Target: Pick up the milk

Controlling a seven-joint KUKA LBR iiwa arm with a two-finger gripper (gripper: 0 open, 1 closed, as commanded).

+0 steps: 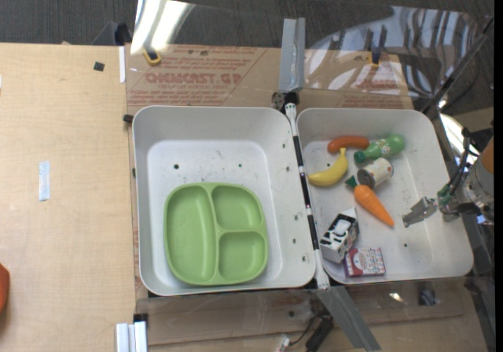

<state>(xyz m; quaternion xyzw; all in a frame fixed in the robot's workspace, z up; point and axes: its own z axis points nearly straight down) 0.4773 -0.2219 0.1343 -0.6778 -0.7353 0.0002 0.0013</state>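
1. Milk [339, 234] is in the right bin [440, 264], near-left corner, tipped against the left wall, touching the pink box [365, 262] on its near-right.
2. My claw [420, 211] is over the right side of that bin, well apart from the milk. Can't tell how it's set.
3. Carrot [373, 204] lies between them, with the banana [331, 171], can [376, 174] and green bottle [380, 147] farther back.
4. Left bin [149, 185] has the green plate [216, 232].
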